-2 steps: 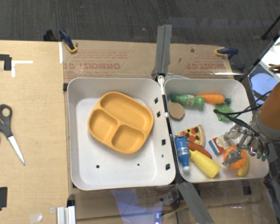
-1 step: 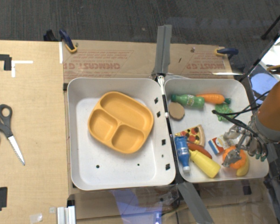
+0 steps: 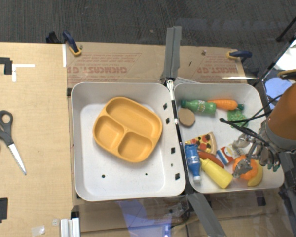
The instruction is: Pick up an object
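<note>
A pair of grey-handled scissors (image 3: 6,137) is lying on the wooden bench top at far left. Beside it, the left white bin (image 3: 84,181) is holding an orange three-compartment plastic tray (image 3: 128,129), sitting tilted near its middle. The right white bin (image 3: 217,88) is carrying toy food: a round tan cookie (image 3: 186,117), a green bottle (image 3: 199,106) lying just beside an orange carrot (image 3: 223,103), a pizza slice (image 3: 205,142), a blue bottle (image 3: 192,159) and a yellow squeeze bottle (image 3: 216,173) lying near the front wall. At the right end, the gripper (image 3: 244,166) is hanging low over an orange round fruit (image 3: 250,171) next to a yellow banana (image 3: 257,179); whether its jaws are apart or together cannot be told.
</note>
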`<state>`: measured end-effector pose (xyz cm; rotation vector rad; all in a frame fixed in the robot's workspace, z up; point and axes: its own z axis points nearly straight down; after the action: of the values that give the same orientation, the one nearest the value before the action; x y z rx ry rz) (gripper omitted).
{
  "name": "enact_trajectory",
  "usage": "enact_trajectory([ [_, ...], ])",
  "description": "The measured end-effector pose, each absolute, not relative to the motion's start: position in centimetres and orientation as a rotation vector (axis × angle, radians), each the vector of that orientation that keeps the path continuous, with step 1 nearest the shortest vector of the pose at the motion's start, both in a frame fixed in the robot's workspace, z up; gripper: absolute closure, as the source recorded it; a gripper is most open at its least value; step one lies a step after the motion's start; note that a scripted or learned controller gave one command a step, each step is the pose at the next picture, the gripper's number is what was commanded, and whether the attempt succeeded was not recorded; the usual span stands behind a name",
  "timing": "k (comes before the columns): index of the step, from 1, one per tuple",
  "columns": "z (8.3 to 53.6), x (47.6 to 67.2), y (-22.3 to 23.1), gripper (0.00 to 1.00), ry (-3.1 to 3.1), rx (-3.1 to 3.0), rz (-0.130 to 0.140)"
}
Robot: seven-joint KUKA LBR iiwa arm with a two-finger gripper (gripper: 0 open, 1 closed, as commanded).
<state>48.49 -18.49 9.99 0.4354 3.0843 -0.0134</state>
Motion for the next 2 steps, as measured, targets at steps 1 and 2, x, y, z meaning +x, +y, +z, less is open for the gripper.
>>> enact_trajectory([
  [1, 10.0, 56.5, -12.2, 0.0, 3.109, 0.215, -0.004],
  [2, 10.0, 55.1, -10.6, 0.0, 3.102, 0.287, -0.006],
])
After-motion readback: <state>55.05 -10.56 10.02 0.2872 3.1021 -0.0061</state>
